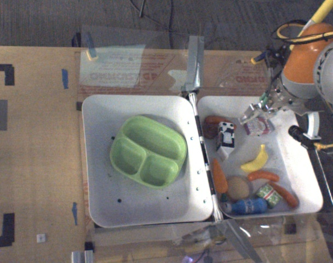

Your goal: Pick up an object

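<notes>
The left bin (101, 201) holds a green divided tray (148, 151), lying slightly tilted near its centre. In the right bin (309, 193), a brown sausage-like piece (213, 124) sits at about eleven o'clock, with a black-and-white cow-patterned carton (225, 135) just beside it. At seven o'clock lie a carrot (219, 176), a potato (238, 188) and a blue bottle (250, 206). Near the centre is a banana (256, 160); at five o'clock lie an orange sausage (263, 176), a green can (269, 195) and a second orange sausage (287, 195). At twelve o'clock the gripper (258, 115) hangs over a pinkish clear packet (258, 127); whether it grips the packet cannot be told.
</notes>
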Action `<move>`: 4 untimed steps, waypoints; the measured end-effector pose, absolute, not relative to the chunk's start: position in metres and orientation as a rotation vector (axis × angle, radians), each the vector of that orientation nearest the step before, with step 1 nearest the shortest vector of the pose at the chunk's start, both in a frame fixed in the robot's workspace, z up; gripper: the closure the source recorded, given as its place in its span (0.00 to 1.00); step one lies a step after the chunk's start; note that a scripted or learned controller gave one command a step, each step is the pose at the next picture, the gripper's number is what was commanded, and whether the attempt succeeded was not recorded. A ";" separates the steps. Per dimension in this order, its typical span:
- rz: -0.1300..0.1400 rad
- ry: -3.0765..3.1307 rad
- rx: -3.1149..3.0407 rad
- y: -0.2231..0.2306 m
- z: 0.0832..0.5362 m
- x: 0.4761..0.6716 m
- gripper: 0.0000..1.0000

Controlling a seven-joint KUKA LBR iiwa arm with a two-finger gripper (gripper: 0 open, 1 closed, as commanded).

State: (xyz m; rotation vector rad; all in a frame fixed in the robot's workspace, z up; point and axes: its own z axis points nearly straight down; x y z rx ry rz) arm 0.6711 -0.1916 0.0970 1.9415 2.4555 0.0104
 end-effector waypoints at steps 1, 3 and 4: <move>0.019 2.448 1.930 -0.191 0.111 0.675 1.00; 0.000 2.112 2.326 -0.224 0.165 0.613 0.00; 0.014 2.358 2.083 -0.209 0.086 0.609 0.00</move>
